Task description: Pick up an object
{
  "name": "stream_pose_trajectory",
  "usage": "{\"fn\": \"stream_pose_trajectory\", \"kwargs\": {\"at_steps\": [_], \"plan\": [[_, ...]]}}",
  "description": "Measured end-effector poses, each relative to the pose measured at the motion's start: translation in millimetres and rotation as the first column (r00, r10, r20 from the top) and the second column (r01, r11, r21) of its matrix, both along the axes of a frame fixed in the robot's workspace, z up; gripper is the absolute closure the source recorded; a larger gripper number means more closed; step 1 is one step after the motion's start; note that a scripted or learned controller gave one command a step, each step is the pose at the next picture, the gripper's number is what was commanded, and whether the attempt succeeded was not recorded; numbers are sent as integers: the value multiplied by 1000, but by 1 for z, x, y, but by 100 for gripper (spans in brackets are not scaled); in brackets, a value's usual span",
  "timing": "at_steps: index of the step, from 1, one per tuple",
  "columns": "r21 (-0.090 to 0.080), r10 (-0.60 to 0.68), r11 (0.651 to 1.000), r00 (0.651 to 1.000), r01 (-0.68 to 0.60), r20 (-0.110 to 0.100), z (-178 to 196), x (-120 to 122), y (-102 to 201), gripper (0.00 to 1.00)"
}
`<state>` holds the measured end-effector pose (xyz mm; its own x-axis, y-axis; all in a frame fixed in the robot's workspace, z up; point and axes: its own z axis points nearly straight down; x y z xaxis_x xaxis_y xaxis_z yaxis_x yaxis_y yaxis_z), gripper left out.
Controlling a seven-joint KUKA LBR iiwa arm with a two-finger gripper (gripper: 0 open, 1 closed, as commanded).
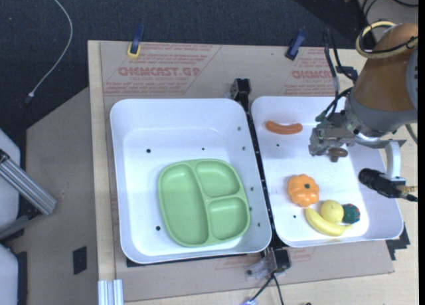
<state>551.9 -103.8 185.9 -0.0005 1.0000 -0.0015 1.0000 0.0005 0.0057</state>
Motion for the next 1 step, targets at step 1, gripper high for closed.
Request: {"fn": "stream_pose_trajectory", "kwargs": {"at_steps": [1], "plan": [[-1, 0, 1000, 1000, 0, 2, 61, -1, -7, 100]]}}
